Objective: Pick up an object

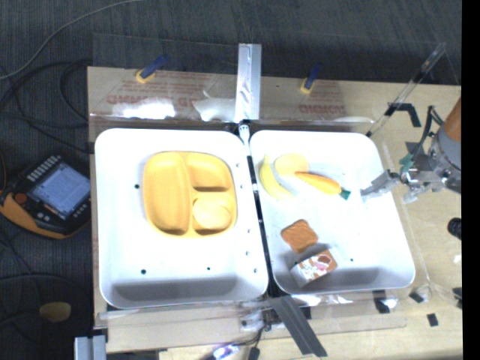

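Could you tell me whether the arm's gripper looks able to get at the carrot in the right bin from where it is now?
Probably yes. The gripper sits over the right bin's right edge, and the carrot lies just to its left on bare white floor. Only the yellow banana-like piece touches the carrot's far end, away from the gripper.

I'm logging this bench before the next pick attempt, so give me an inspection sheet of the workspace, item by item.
Surface: bench bearing two white bins, left bin and right bin.
Job's things: in the right bin, carrot lying on a yellow banana-like piece, brown cookie-like piece, small printed carton.
Clutter: yellow divided tray in the left bin; two clips on the back edge.
Grippers: gripper at the right bin's right rim, nothing seen between its fingers.
Cables: cable on the floor at left.
Surroundings: handheld pendant on dark carpet.
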You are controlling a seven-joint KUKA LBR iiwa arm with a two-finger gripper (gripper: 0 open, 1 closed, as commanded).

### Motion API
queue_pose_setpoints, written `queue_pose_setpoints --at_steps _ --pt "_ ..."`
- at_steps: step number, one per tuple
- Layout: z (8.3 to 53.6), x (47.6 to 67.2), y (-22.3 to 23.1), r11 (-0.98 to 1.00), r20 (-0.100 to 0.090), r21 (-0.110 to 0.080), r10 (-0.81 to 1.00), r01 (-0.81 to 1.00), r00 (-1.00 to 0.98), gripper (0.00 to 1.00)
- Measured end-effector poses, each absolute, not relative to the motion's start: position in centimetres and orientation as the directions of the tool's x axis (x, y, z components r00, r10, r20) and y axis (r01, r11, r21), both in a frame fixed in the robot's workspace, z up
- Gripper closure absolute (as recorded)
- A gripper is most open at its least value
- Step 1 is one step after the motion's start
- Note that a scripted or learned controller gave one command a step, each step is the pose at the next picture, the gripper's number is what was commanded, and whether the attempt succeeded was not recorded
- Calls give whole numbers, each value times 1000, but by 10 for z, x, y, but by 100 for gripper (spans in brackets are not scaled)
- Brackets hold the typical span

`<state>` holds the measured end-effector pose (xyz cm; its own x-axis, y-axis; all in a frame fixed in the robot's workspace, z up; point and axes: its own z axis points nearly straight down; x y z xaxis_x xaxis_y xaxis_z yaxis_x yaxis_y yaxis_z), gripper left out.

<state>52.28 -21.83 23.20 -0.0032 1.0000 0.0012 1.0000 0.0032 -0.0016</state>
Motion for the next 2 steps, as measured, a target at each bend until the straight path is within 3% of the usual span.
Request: queue_pose_setpoints --at_steps 1,2 --pt "191 616 -171 -195 -2 -3 981 981 195 0" --pt "89 615 -174 -181 -2 9 983 983 181 0"
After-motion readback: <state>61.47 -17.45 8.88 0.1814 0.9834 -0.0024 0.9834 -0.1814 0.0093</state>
